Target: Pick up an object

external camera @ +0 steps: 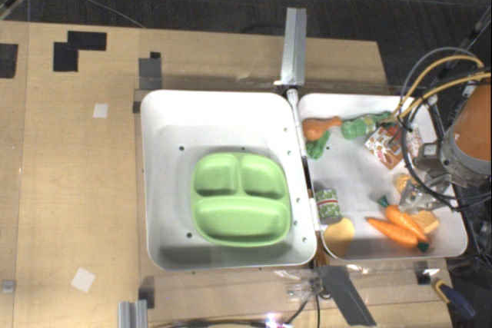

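While ridged carrots (398,226) taper, smooth green tray (241,197) has three compartments.

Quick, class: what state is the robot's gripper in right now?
Gripper: low over the right bin, above the carrots; whether it is open, closed or holding anything cannot be told.

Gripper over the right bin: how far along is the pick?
Done: the arm has reached the right bin, gripper low beside the carrots. In hand: nothing visibly gripped. Left: grasp and lift an item; the green tray sits apart in the left bin.
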Controlling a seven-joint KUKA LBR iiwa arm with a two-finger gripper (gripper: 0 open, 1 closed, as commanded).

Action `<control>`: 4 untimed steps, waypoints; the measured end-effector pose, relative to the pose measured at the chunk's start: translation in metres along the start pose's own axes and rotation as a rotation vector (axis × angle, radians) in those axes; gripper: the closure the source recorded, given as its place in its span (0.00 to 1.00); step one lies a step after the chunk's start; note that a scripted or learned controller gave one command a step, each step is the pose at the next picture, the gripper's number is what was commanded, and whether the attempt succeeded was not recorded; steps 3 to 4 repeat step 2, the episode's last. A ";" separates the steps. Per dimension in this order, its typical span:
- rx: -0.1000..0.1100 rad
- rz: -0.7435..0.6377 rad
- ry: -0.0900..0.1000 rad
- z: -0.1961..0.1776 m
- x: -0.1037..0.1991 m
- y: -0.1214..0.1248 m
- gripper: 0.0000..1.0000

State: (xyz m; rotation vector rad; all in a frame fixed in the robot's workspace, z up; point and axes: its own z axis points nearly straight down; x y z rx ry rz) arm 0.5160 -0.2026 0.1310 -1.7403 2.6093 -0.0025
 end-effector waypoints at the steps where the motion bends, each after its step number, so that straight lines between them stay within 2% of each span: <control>1: 0.002 -0.348 0.000 0.000 0.002 -0.001 1.00; 2: 0.008 -0.273 0.000 -0.071 -0.036 0.009 1.00; 4: 0.008 -0.273 0.000 -0.071 -0.036 0.009 1.00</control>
